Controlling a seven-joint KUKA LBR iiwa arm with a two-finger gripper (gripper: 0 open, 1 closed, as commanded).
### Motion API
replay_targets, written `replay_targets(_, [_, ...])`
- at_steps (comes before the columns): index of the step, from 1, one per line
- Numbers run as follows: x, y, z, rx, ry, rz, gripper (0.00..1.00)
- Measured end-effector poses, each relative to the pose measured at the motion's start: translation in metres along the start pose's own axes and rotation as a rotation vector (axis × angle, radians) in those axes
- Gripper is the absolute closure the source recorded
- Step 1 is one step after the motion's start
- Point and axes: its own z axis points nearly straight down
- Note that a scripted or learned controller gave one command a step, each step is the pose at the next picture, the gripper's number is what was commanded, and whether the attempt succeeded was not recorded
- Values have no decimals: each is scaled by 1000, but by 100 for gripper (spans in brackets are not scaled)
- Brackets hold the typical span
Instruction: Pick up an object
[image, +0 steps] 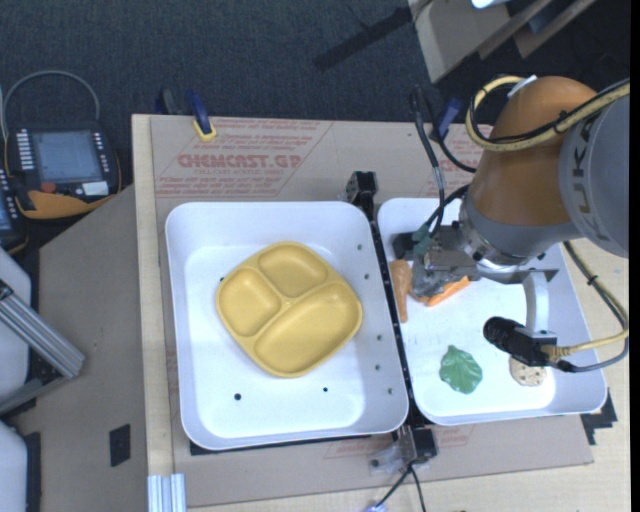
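Note:
The right bin (505, 400) holds an orange carrot-like piece (400, 290) by its left wall and a second orange piece (450, 291) just right of it. My gripper (433, 270) hangs low directly over these two pieces, and its body hides part of them. A green leafy lump (461, 369) lies nearer the front of the same bin. A round tan cookie (524, 373) sits to its right, half covered by a black part of the arm (512, 339).
The left bin (200, 390) carries a yellow divided plate (290, 308) at its middle. The arm's grey and orange bulk (530, 170) looms over the right bin's back half. Cables (440, 150) trail near the bins' shared wall.

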Motion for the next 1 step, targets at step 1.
replay_targets(1, [47,-5,-3,0,-1,1,100])
